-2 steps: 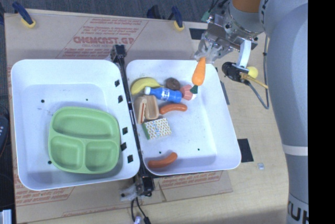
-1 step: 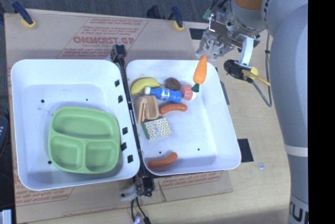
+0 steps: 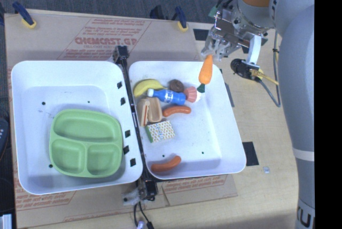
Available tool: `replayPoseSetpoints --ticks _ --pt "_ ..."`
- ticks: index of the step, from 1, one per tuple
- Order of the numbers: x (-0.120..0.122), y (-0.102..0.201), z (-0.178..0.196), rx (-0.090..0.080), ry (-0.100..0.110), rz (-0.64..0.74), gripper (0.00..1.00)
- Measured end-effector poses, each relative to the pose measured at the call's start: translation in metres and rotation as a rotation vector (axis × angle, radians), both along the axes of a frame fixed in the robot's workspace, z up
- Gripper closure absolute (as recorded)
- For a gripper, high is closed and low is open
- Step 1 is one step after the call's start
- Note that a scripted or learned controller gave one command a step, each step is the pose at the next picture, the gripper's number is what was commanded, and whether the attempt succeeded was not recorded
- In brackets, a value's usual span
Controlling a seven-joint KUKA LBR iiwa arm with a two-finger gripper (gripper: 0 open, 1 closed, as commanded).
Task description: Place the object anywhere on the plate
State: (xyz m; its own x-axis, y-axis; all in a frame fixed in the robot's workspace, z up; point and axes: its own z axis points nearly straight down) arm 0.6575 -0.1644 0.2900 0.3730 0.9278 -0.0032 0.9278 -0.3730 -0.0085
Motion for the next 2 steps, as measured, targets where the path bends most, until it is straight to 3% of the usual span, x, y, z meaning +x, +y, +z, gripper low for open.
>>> replayPoseSetpoints --ticks 2 --pt "0.001 0.002 0.02 0.0 0.004 0.013 1.0"
